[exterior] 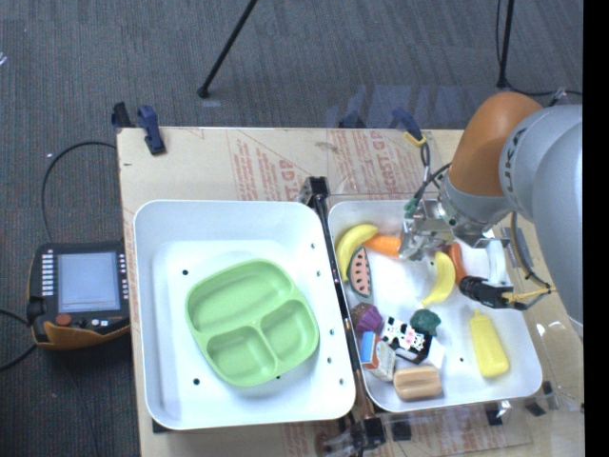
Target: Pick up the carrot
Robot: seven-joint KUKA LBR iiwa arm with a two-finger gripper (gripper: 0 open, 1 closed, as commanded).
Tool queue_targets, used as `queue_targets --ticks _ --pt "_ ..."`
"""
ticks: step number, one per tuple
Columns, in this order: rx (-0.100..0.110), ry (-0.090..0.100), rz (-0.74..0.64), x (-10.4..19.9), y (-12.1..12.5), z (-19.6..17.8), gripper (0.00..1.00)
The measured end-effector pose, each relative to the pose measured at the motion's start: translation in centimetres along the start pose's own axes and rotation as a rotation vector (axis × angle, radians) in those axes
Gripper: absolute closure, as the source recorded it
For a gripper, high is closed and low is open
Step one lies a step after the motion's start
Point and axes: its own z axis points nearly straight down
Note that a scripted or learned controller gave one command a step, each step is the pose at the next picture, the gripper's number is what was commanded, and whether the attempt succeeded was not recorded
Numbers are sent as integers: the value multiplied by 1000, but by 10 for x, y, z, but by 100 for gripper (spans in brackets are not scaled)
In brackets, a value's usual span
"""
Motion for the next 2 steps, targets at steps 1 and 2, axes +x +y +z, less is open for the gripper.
queue_targets --ticks 1,2 --pt "1 0 -1 0 0 1 0" --pt "-1 -1 157 -8 7 20 0"
